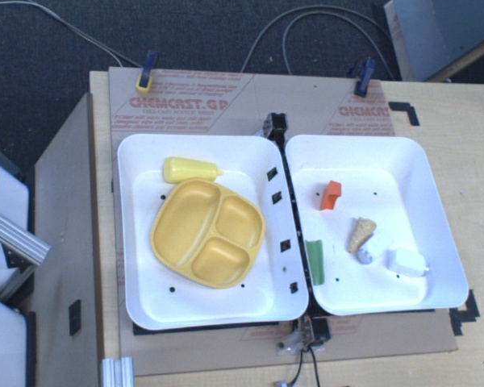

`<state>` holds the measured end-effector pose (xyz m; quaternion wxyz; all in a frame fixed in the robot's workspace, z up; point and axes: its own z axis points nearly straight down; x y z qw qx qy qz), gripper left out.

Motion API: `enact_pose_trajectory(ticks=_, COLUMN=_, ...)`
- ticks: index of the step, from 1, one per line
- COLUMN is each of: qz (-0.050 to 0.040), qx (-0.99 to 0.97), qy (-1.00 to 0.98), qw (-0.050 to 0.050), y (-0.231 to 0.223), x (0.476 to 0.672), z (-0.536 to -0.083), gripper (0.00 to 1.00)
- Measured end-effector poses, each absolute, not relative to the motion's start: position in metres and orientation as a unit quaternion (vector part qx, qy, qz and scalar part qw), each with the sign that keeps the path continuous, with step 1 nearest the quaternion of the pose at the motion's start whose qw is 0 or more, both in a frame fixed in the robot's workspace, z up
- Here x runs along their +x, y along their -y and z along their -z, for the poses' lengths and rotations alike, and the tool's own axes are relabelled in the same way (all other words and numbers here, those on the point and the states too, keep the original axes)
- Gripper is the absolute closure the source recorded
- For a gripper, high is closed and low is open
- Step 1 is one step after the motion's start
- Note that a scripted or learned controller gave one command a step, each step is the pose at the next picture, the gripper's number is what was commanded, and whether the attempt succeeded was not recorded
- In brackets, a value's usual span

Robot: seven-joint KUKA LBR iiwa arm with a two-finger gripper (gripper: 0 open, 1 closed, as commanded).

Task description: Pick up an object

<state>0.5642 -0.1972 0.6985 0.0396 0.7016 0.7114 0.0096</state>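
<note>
Claw state I cannot tell, no grasp to report. Left bin (129, 240), centre-left of frame: yellow divided plate (208, 232), yellow squeeze bottle (189, 168) just above it. Right bin (436, 208): green block (315, 262) near its left wall, ice-cream cone toy (360, 235) mid, orange block (331, 195) above, white piece (407, 262) lower right. Risks: plate lies flat and wide, likely slips; green block hugs the wall, I may clip the rim; white piece is hard to spot.

Bright, even light from overhead washes the two white bins (137, 240) nearly to glare, leaving only soft, short shadows beside the yellow tray (207, 232) inside the left bin, while the whole picture looks slightly soft and grainy.
</note>
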Motion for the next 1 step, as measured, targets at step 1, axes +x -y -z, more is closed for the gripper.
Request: enact_pose_trajectory(ticks=1, qz=-0.0105, qx=0.701, qy=-0.712, qw=0.043, y=0.1968, x=0.5643, z=-0.7101, gripper=1.0)
